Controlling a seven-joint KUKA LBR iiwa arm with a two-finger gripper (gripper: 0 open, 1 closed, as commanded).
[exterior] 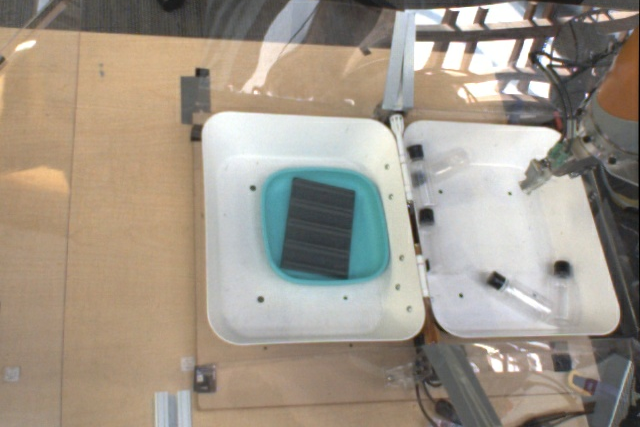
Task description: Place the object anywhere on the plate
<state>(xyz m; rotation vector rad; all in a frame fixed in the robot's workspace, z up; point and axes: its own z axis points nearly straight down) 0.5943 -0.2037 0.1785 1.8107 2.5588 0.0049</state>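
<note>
The fingers (531, 180) are too small and blurred for me to tell whether they are parted or closed, and I see nothing between them. The gripper (527, 183) sits over the far right of the right bin (590, 245), well apart from the teal plate (372, 235) in the left bin (230, 215). The dark ribbed block (320, 227) lies flat on that plate, inside its rim, so I judge the placement done. One risk is another pass over the plate that nudges the block onto the rim. Another is a descent here, which could scatter the black-capped clear tubes (515, 290) nearby.
</note>
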